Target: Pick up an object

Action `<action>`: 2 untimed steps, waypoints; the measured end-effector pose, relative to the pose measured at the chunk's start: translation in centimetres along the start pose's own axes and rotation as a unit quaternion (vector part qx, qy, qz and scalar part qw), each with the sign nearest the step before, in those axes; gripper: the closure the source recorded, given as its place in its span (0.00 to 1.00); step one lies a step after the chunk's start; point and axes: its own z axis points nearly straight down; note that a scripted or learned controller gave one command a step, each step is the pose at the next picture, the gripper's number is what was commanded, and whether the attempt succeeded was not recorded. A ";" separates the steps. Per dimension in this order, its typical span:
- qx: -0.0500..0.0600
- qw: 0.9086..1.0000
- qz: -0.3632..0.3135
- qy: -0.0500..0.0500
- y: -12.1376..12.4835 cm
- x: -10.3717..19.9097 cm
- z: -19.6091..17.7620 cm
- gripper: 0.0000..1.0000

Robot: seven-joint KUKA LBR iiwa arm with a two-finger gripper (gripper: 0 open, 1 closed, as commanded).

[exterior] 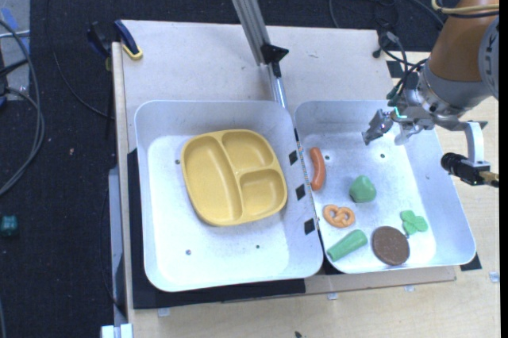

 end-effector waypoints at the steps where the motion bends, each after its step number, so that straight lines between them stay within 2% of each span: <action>1: -0.002 1.000 0.000 0.000 0.1 0.0 -0.1 0.00; 2: 0.001 1.000 0.000 0.000 0.0 0.0 6.3 0.00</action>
